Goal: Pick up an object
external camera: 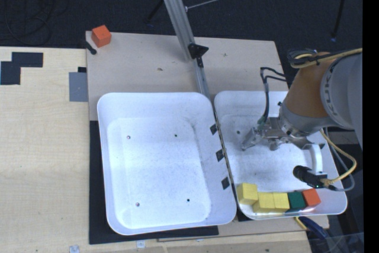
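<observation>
Several blocks lie in a row along the near wall of the right bin (234,105): a yellow block (248,192), a second yellow block (273,202), a green block (296,200) and an orange-red block (311,197). My gripper (259,138) hangs over the middle of the right bin, above bare floor and well up-left of the block row. No block is at the gripper. The arm's orange band (305,92) shows right behind it.
The left bin (112,105) sits beside the right one. An orange cube (101,35) rests on the bench at the back left. A slanted aluminium rail (177,15) runs down to the gap between the bins. A black part with cables (308,175) hangs near the right bin's right wall.
</observation>
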Tool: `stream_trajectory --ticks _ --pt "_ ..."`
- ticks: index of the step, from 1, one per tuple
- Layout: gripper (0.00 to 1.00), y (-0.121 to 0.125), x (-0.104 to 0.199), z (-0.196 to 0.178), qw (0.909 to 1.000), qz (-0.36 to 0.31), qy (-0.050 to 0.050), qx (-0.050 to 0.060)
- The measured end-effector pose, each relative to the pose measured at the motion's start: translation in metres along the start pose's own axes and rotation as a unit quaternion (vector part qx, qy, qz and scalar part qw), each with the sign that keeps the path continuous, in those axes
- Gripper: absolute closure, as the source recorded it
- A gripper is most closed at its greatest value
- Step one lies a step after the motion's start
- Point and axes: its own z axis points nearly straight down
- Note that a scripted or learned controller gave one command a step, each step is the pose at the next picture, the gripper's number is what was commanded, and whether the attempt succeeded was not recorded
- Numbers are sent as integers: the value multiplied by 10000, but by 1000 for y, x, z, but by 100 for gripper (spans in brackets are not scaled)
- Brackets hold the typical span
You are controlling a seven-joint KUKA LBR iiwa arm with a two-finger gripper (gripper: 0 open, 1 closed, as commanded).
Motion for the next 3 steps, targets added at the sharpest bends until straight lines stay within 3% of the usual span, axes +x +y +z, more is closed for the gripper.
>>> stream_trajectory --ticks 1,2,3 --pt "0 36 39 1 10000 3 -6 -6" --pt "100 35 38 -9 10000 3 -8 12" --pt "100 -2 97 -103 10000 5 1 -16"
